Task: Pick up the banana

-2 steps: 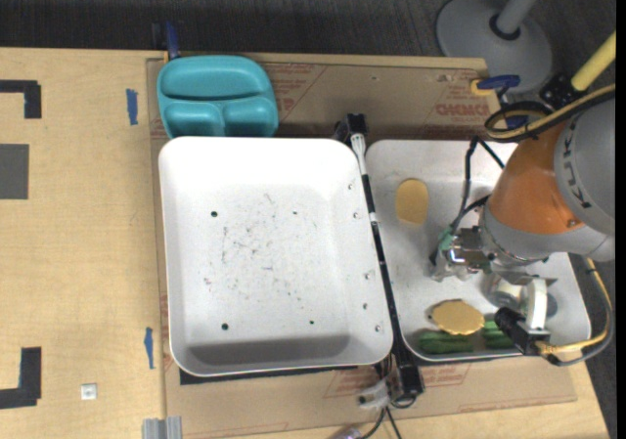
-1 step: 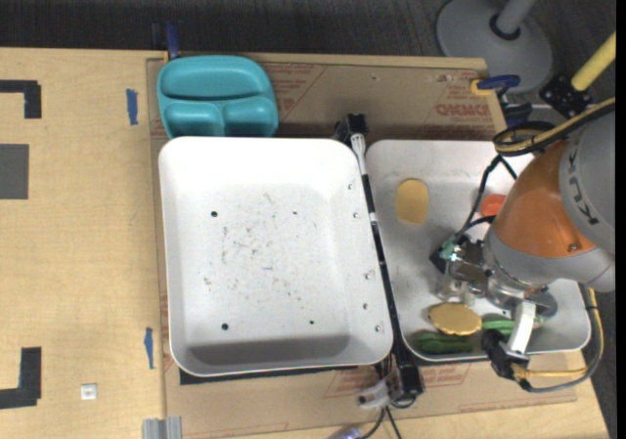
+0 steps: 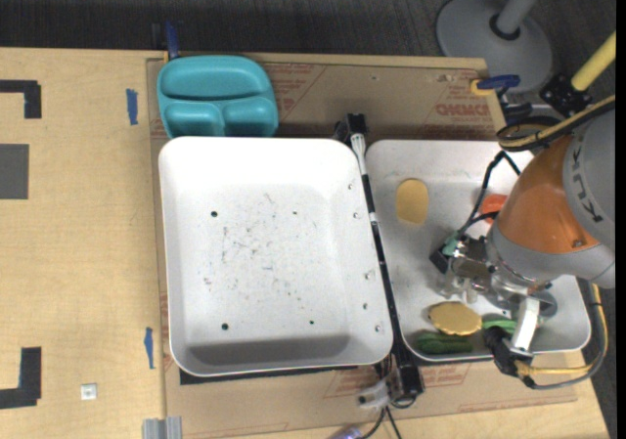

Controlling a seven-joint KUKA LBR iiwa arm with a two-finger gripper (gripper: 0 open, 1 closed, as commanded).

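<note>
Two yellow things lie in the right bin (image 3: 430, 158), and I cannot tell which is the banana. One is a pale yellow oval piece (image 3: 412, 200) near the bin's back left. The other is a flatter yellow rounded piece (image 3: 456, 318) at the front, resting against a green item (image 3: 445, 342). My gripper (image 3: 467, 268) hangs low over the middle of the right bin, just above and behind the front yellow piece, under the orange wrist band (image 3: 543, 212). The wrist hides most of the gripper.
The large left bin (image 3: 196, 329) holds nothing but small specks. A teal divided tray (image 3: 215, 95) stands behind it. Something red-orange (image 3: 493, 202) peeks out beside the arm. Cables run along the right bin's far and front right corners.
</note>
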